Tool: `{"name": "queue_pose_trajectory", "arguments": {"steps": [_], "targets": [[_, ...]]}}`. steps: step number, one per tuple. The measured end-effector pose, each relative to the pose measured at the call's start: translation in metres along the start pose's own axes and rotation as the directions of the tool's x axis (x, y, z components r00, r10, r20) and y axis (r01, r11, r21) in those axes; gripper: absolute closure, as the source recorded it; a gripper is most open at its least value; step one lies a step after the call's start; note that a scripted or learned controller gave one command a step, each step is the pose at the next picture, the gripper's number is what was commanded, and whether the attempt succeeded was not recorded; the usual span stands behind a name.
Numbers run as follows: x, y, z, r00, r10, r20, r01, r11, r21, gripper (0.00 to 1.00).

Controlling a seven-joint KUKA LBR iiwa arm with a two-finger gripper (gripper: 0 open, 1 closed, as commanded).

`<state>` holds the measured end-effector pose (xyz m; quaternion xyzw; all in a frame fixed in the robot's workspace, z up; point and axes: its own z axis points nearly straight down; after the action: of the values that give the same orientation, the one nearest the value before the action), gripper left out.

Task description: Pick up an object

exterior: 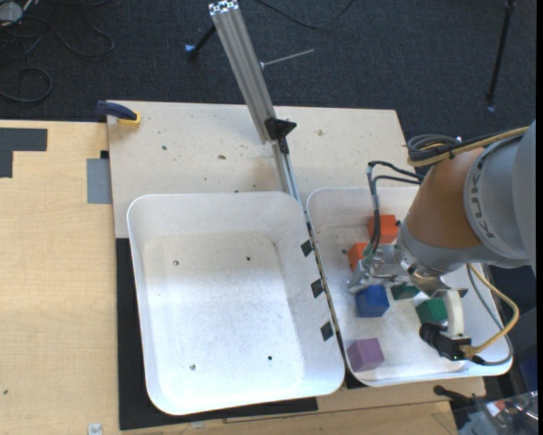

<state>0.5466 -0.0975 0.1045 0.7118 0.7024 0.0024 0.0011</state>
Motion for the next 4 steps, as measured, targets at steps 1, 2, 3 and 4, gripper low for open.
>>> {"name": "queue_pose_trajectory", "arguments": {"steps": [1,2,3,4], "targets": [[-0.005,0.008,-0.057,1.0,-0.017,0.002,0.017,1.0,0.004,1.0],[-0.014,0.004,-0.104,1.0,-0.011,0.002,0.011,1.0,0.004,1.0],[-0.015,0.004,-0.127,1.0,-0.014,0.001,0.014,1.0,0.006,1.0],[0.036,0.017,-0.115,1.0,-0.017,-0.001,0.017,1.0,0.01,1.0]]}}
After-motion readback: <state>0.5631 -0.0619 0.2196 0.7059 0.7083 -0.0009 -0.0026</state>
